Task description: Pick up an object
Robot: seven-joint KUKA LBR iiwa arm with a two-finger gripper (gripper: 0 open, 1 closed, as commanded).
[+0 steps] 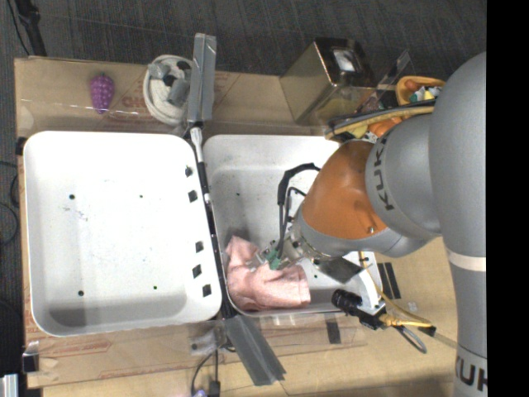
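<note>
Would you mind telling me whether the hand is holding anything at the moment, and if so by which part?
It cannot be told. The hand sits low in the right bin, right at the upper edge of the pink cloth, with the wrist hiding the contact.

There are two white bins: the left bin (107, 230) and the right bin (248, 164), side by side. One pink cloth (263, 281) lies in the right bin. Behind the left bin sit one purple toy (102, 92) and one white roll (165, 89). One grey arm (430, 172) hangs over the right bin.
</note>
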